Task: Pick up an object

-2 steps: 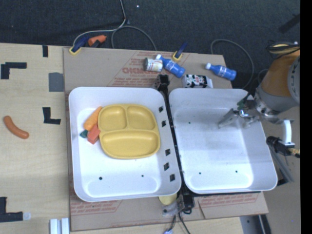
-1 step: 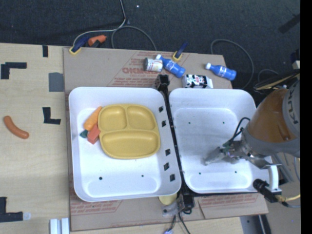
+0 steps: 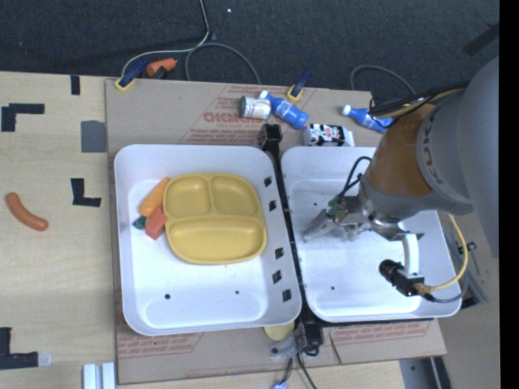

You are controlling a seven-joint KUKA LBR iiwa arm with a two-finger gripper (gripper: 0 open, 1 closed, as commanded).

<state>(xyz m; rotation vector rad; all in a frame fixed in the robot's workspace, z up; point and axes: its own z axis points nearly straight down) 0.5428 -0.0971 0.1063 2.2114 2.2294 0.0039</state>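
Arm (image 3: pixel 422 164) looms over right bin (image 3: pixel 324 302), gripper (image 3: pixel 312 232) state unclear; yellow tray (image 3: pixel 215 217) fills left bin (image 3: pixel 203 310)

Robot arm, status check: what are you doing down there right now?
End effector low in right bin, nothing seen in it. Yellow divided plate and orange carrot toy sit in left bin. Nothing in the way.

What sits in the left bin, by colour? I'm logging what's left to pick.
Yellow: 1, the divided plate
Orange: 1, a carrot-like piece tucked at the plate's left edge
Red: 1, a small piece below it
Total: 3
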